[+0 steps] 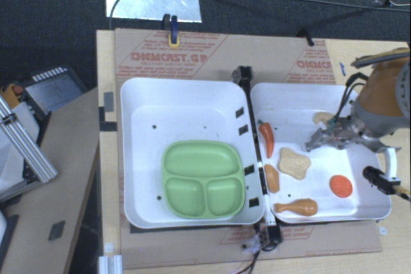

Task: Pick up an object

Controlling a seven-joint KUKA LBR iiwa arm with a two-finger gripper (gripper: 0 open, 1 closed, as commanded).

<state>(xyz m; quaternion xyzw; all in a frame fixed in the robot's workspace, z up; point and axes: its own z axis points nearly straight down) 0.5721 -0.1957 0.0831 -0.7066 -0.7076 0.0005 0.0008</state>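
Camera view showed the gripper (316, 138) low in the right bin (302, 96), fingers apparently spread and pinching nothing; the bread slice (294, 163) lay just beside, unlifted. Grasping and raising remained, by my judgement.

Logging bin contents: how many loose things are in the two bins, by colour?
Green: 1, tray
Red: 1, chilli
Orange: 3, disc, drumstick, oblong piece
Tan: 2, bread, small piece
Total: 7
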